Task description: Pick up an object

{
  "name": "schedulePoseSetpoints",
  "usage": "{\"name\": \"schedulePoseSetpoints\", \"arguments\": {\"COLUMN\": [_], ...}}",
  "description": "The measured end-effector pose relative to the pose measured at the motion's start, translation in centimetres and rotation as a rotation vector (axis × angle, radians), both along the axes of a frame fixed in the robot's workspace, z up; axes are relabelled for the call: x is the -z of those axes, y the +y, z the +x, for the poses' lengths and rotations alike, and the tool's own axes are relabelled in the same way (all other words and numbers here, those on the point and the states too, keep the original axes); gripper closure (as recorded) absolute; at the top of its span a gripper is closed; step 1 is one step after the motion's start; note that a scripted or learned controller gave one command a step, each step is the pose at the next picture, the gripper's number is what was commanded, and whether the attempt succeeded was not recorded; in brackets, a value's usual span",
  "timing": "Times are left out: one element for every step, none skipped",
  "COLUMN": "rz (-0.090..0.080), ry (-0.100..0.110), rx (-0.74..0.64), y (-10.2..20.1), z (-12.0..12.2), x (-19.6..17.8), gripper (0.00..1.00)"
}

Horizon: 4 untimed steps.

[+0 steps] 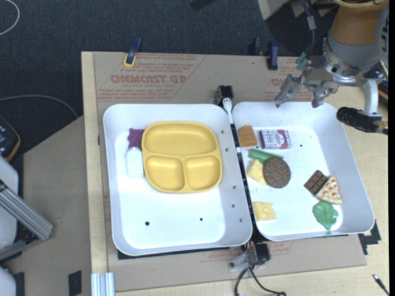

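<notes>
The gripper point(306, 95), fingers spread and empty, hangs over the right bin's point(355, 159) far rim. Toy food crowds that bin's middle: a brown patty point(276, 172) overlaps a cheese wedge point(256, 172), so a grab there risks snagging both.

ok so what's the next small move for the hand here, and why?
Probably bring the hand forward over the right bin and down toward the pink packet. The hand hangs open above the bin's far rim, holding nothing, and the packet lies nearest it, apart from its neighbours.
</notes>
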State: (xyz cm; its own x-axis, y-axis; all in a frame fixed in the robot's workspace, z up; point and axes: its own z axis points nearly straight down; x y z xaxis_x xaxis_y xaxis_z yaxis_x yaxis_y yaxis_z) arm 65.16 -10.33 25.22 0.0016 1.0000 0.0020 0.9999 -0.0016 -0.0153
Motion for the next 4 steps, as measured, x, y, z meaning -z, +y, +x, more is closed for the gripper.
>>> {"name": "schedulePoseSetpoints", "arguments": {"rz": [-0.001,-0.002,-0.001,0.0], "ry": [-0.014,-0.009,-0.01,-0.008], "rx": [-0.002,-0.001,-0.002,-0.003], "y": [0.0,-0.6,-0.4,0.6], "z": [0.2,0.2,0.5,0.6], "x": [-0.9,3.6,7.9,13.8], "gripper": [0.0,0.0,0.0,0.0]}}
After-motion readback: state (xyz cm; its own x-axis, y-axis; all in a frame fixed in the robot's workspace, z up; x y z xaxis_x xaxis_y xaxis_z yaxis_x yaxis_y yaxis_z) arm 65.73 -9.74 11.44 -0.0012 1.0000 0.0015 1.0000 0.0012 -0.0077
